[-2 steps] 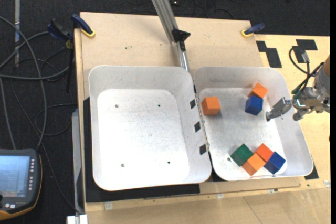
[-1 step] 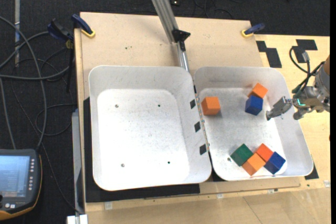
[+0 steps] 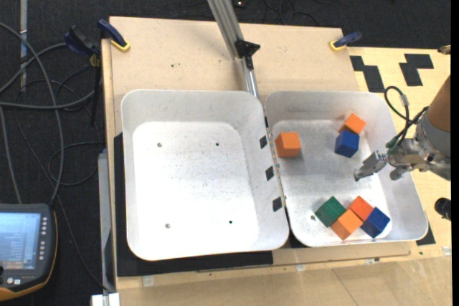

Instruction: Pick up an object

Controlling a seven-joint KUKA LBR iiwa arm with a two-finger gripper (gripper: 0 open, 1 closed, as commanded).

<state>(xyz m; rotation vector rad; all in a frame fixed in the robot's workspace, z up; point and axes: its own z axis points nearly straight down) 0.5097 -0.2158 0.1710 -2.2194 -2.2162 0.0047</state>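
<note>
Several small blocks lie in the right bin point(image 3: 301, 107). An orange block point(image 3: 287, 144) sits alone near its left wall. Another orange block point(image 3: 353, 124) touches a blue block point(image 3: 346, 144) toward the back right. At the front, a green block point(image 3: 330, 211), an orange block point(image 3: 347, 223), a red-orange block point(image 3: 361, 208) and a blue block point(image 3: 376, 221) are clustered together. My gripper point(image 3: 378, 171) hovers over the bin's right side, between the back pair and the front cluster. It is open, and nothing is between its fingers.
The left bin point(image 3: 143, 111) adjoins the right one along a shared rim. A metal pole point(image 3: 219, 0) slants from the top down to the bins' junction. Clamps sit at the board's back corners, cables and a pendant at the far left.
</note>
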